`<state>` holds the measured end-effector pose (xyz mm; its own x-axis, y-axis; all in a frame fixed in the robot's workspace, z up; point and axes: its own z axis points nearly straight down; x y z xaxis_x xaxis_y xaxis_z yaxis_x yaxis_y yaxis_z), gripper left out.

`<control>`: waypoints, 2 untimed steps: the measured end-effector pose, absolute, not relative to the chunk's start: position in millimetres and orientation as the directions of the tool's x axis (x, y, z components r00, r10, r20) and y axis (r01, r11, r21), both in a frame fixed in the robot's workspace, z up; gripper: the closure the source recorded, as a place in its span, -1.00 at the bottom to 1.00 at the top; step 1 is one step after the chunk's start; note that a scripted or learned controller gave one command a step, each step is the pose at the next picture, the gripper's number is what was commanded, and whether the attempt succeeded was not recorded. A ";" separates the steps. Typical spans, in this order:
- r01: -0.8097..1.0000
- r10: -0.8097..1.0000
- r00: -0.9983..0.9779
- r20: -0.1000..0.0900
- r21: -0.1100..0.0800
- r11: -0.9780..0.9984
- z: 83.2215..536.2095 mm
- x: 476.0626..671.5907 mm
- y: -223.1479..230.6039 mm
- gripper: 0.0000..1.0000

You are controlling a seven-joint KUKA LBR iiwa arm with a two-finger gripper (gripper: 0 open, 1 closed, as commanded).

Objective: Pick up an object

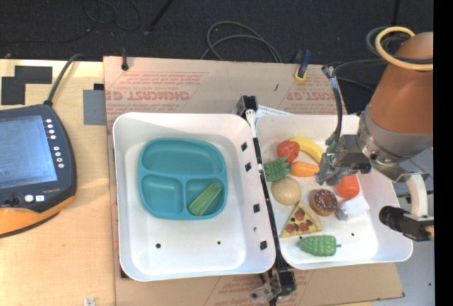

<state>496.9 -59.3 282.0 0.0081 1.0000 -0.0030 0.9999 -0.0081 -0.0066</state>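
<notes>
In the right bin (396, 244), crowded with toy food, the gripper (333, 168) is seen low between the carrot (304, 169) and red piece (348, 187), finger spread untellable; one item should be centred between fingers before closing.

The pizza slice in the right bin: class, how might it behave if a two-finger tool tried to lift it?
The pizza slice lies flat, so fingers may struggle to get under its thin edges. It looks like stiff toy plastic, probably light, and unlikely to roll. Pushed, it would likely slide into the green bumpy piece beside it.
</notes>
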 end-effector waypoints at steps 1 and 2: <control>1.000 1.000 -0.003 0.002 -0.011 0.003 250.4 474.9 -21.4 1.00; 1.000 1.000 -0.001 0.001 -0.013 0.001 207.8 474.7 -12.6 1.00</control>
<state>474.7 -12.6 207.8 -0.0006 1.0000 0.0010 0.9999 0.0006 -0.0126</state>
